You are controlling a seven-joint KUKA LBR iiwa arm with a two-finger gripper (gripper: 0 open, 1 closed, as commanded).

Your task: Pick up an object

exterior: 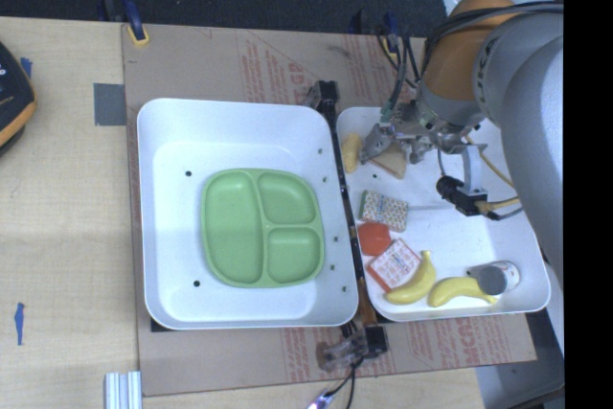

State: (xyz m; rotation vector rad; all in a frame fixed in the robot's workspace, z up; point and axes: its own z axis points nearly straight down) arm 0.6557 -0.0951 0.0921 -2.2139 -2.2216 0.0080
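Near right bin (536,302) far edge: tool (383,144) above tan wedge (391,165); finger state unclear; no legible writing.

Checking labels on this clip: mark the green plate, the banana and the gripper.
green plate (261,227), camera view, centre divider.
banana (412,283), camera view, mid-curve of peel.
gripper (383,145), camera view, between fingers.

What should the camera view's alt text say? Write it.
A grey arm's gripper hangs low over the far end of the right bin by a tan wedge; bananas lie at its near end. The left bin holds a green divided plate.
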